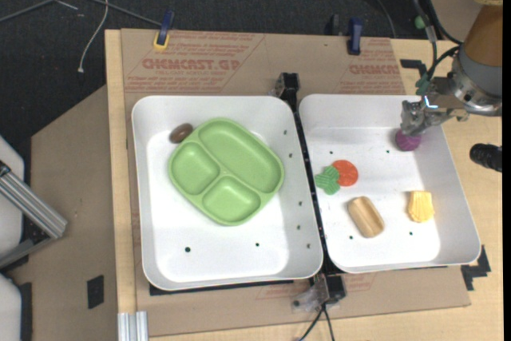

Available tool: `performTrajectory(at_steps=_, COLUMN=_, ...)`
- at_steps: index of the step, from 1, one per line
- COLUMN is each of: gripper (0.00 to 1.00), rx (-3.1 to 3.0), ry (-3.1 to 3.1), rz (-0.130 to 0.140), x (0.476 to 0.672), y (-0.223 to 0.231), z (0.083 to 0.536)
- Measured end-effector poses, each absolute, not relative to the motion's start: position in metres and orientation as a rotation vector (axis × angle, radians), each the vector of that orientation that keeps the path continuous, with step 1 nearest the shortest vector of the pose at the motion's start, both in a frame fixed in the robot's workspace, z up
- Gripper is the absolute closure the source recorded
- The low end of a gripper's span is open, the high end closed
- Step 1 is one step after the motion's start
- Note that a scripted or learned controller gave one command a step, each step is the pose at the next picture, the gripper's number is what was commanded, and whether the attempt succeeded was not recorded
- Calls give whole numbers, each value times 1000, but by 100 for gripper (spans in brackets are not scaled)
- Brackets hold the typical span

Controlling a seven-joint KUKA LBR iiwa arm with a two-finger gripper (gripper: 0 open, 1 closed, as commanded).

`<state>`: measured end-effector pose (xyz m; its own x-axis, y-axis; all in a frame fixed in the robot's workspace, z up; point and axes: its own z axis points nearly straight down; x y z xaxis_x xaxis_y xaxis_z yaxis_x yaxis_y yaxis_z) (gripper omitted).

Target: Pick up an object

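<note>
My gripper (pixel 413 126) hangs over the far right part of the right bin (pixel 383 251), right above a small purple object (pixel 408 142) and touching or nearly touching its top. The purple object rests against the bin floor. Nearer the front lie a red and green toy vegetable (pixel 338 175), a tan bread-like piece (pixel 366 216) and a yellow piece (pixel 421 206). In the left bin (pixel 160 235) a green divided plate (pixel 226 170) sits with a small brown object (pixel 182 132) at its far left edge.
Blue clamps (pixel 165 29) (pixel 354 36) hold the cardboard base at the back. A black divider (pixel 299 140) runs between the bins. The arm (pixel 483 52) comes in from the upper right, with cables behind it.
</note>
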<state>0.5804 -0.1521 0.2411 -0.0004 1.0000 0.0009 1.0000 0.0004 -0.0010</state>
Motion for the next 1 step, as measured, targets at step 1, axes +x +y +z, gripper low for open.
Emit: performTrajectory(at_steps=1, gripper=0, rx=-2220, ry=-2220, rz=1, x=581, y=-151, z=181)
